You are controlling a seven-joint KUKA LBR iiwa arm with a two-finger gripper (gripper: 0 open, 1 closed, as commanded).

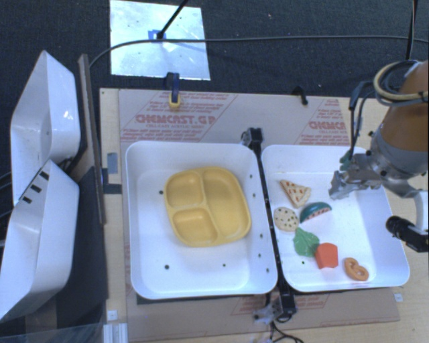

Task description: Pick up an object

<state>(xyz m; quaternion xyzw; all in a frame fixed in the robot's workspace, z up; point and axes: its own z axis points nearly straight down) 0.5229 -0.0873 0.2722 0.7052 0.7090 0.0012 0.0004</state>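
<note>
Approach is the step I judge in hand: fingers (338, 187), state unclear to me, hover right of the watermelon slice (315, 212), needing descent onto it next.

Bench (60, 20) had a dark textured top. A brown printed board (201, 114) lay flat on it, red lettering showing along its far edge. Two shallow white bins sat on the board side by side, touching at the middle: left bin (144, 268), right bin (389, 275). A black clip (253, 137) sat at the far end of their joint, another clip (285, 305) at the near end. A shiny metal sheet (159, 40) lay on the bench beyond the board. Spare white bins (40, 201) leaned at the bench's left side.
</note>
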